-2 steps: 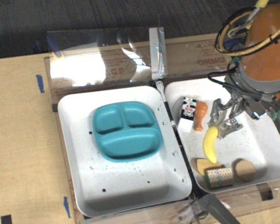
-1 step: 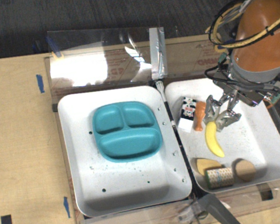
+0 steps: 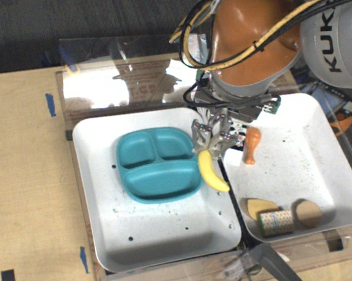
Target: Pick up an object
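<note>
My gripper point(image 3: 212, 137) hangs over the divide between the two white bins, under the orange wrist band. Just below it a yellow banana point(image 3: 212, 173) lies in the left bin point(image 3: 100, 199) by that bin's right wall, its upper end right at the gripper's tip. Whether the gripper touches the banana, I cannot tell. A teal divided plate point(image 3: 156, 164) rests in the left bin, to the left of the banana. An orange carrot point(image 3: 251, 145) lies in the right bin point(image 3: 320, 149), just right of the gripper.
At the right bin's front edge sit a yellowish wedge point(image 3: 261, 206), a patterned roll point(image 3: 276, 221) and a brown round piece point(image 3: 307, 211). The arm's body covers both bins' back right area. Cardboard bench surface point(image 3: 27, 190) stretches to the left.
</note>
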Controlling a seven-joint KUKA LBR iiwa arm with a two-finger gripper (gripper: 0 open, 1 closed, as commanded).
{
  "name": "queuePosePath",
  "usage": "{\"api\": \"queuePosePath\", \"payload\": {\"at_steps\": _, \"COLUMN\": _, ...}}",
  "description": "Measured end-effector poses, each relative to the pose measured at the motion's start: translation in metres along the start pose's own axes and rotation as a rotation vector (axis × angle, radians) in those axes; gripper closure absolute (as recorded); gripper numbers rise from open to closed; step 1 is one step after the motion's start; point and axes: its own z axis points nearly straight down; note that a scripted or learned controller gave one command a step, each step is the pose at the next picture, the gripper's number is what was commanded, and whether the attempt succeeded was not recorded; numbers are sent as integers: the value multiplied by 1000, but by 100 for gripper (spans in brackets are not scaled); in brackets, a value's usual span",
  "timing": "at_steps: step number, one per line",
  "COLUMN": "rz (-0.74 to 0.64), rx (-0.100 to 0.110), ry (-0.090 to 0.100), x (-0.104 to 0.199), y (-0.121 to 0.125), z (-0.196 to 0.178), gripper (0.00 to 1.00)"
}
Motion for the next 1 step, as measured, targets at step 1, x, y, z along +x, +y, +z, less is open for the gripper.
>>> {"api": "queuePosePath", "payload": {"at_steps": 1, "rz": -177, "rx": 1, "ry": 1, "x": 29, "y": -83, "z": 16, "gripper": 100}}
